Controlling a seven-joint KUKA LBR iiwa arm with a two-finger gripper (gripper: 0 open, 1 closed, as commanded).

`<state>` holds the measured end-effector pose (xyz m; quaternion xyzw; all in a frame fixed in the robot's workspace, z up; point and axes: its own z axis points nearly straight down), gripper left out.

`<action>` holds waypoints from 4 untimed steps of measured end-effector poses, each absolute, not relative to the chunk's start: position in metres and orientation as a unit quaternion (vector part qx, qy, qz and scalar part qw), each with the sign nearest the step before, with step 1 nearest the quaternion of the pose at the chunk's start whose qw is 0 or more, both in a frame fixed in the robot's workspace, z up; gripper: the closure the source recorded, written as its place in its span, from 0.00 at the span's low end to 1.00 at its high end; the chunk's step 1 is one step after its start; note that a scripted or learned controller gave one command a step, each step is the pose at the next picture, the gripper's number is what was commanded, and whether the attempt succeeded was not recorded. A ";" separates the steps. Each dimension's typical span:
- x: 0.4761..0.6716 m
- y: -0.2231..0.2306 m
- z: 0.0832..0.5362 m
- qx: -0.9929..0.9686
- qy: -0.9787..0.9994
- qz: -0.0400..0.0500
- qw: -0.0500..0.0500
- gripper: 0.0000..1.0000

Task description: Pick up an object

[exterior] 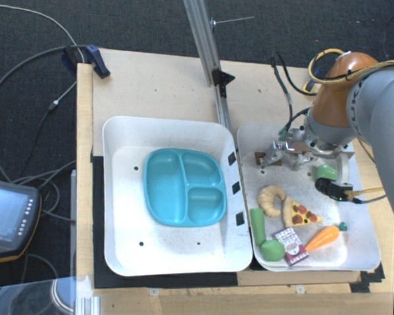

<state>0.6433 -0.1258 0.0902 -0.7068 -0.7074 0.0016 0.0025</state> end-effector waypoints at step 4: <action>0.647 -0.123 0.251 -0.707 -0.708 -0.002 -0.002 1.00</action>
